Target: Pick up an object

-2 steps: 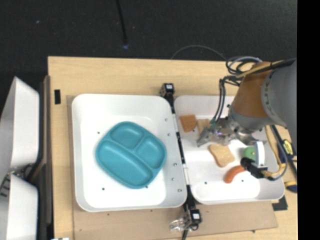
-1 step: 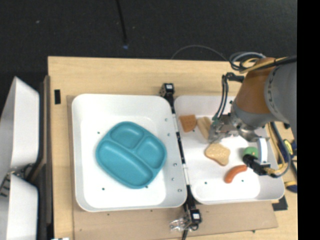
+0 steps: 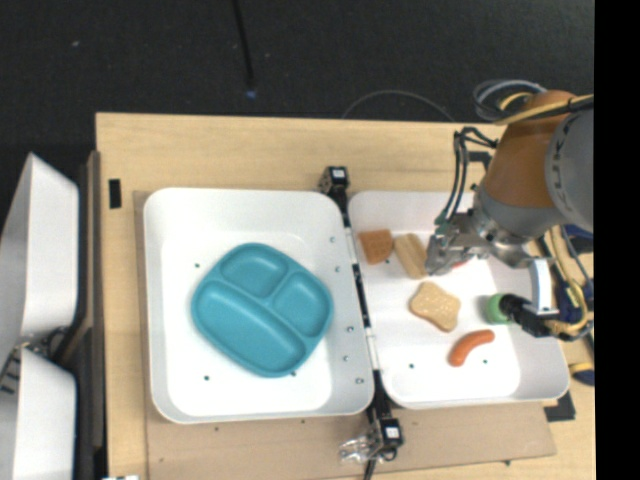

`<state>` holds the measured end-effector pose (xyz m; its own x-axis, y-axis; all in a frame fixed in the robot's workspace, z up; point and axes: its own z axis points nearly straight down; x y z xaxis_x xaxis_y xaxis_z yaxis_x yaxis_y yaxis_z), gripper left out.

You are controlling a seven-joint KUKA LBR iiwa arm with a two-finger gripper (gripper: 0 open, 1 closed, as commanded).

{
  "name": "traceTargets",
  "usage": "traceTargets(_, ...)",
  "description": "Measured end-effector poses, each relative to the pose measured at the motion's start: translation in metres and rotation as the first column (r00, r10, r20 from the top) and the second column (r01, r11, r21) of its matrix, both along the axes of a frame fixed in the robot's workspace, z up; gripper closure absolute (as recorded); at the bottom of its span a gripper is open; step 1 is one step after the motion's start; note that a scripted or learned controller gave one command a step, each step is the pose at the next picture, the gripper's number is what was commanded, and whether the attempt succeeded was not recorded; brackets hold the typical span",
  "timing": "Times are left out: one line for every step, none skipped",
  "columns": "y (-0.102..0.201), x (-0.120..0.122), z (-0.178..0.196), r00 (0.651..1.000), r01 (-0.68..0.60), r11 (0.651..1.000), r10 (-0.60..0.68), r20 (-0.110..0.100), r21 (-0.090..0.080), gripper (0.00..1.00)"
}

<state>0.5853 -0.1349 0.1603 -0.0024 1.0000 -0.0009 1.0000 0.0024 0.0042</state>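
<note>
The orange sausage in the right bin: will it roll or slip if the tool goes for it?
The sausage looks rounded and slim, so it would probably roll if nudged sideways. Its surface seems smooth, so it may slip from a pinch. It lies apart from the bread slice, leaving approach room.

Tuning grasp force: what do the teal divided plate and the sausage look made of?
Teal divided plate: looks like moulded plastic, matte to satin, uniform colour with soft rounded compartment ridges. Sausage: probably a toy of plastic or rubber, smooth and slightly glossy, even orange-red; hardness cannot be told from this view.
</note>
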Motion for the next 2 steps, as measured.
traceTargets(-0.005,0.0,0.044,1.0,0.0,1.0,0.0,0.002,-0.001,1.0)
traceTargets(-0.015,-0.005,0.097,1.0,0.003,1.0,-0.003,0.002,-0.001,1.0)
